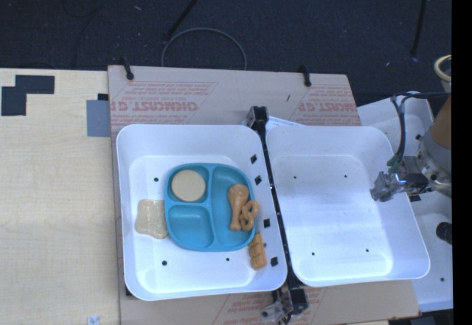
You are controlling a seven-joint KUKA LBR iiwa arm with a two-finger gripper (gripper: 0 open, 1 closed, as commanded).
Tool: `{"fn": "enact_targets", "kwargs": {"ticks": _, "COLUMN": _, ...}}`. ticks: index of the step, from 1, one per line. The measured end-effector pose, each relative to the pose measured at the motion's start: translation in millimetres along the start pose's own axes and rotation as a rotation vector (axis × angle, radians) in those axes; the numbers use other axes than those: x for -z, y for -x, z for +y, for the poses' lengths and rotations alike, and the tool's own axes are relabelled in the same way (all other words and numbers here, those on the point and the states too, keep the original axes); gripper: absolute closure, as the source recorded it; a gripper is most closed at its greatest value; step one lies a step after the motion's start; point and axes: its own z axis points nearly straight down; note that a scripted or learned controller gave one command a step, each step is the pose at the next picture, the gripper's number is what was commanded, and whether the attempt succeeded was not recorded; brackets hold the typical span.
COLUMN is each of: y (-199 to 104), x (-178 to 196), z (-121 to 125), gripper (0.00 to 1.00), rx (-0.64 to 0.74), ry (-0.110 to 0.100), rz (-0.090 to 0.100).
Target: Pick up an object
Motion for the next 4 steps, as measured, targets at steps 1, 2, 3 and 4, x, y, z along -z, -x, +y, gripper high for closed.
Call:
{"fn": "enact_targets", "kwargs": {"ticks": 1, "y": 1, "x": 44, "z": 1, "gripper": 1.0, "rx": 0.0, "ry": -0.002, "rz": 0.0}}
{"fn": "enact_targets", "kwargs": {"ticks": 2, "y": -51, "x": 30, "z": 5, "gripper": 1.0, "rx": 0.002, "ry": -0.007, "rz": 0.004}}
{"fn": "enact_targets", "kwargs": {"ticks": 3, "y": -105, "x": 28, "z": 17, "gripper": 1.0, "rx": 0.003, "ry": -0.007, "rz": 0.004}}
{"fn": "enact_targets", "kwargs": {"ticks": 4, "y": -153, "x": 20, "z": 22, "gripper": 1.0, "rx": 0.002, "ry": -0.009, "rz": 0.003}}
